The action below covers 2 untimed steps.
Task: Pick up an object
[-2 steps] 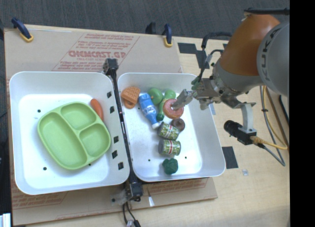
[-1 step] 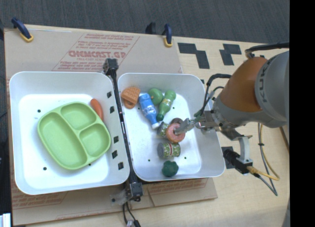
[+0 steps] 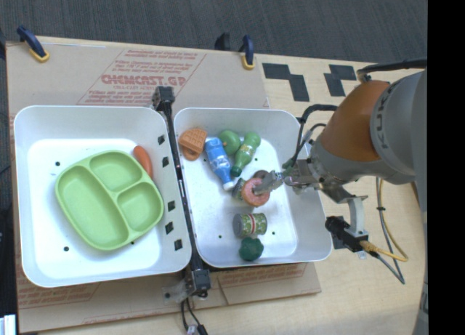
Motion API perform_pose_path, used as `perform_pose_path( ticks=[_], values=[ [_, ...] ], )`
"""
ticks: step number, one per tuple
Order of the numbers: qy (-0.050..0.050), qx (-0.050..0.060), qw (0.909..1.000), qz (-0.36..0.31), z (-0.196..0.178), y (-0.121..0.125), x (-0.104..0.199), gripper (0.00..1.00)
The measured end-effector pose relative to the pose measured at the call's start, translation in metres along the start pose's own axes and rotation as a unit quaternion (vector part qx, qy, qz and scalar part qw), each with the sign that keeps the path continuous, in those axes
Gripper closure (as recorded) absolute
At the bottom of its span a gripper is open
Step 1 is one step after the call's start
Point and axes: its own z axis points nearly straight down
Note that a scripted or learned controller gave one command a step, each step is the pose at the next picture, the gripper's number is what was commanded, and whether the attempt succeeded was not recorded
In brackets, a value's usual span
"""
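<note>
1. Nearest me, a dark green round vegetable toy [image 3: 251,248] lies by the right white bin's [image 3: 280,119] front wall, a small green-labelled can [image 3: 250,224] just behind it.
2. Over that bin the grey arm's gripper [image 3: 270,182] reaches in from the right, at a pink-frosted doughnut toy [image 3: 255,191]; whether the jaws are clenched I cannot tell.
3. Beyond lie a blue plastic bottle [image 3: 217,158], green bottles and a waffle-patterned orange toy [image 3: 192,142], probably just jumbled.
4. Left bin holds a light green divided plate [image 3: 109,199].

Even overhead light — soft shadows, slightly grainy, no glare.
</note>
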Motion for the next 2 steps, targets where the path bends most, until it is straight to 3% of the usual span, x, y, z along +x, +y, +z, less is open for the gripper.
perform_pose_path(
  ticks=[1,2],
  values=[
    [-0.001,-0.007,1.0,0.0,0.0023,0.0167,0.0037,0.0],
    [-0.001,-0.006,1.0,0.001,0.0038,0.0178,0.0053,0.0]
  ],
)
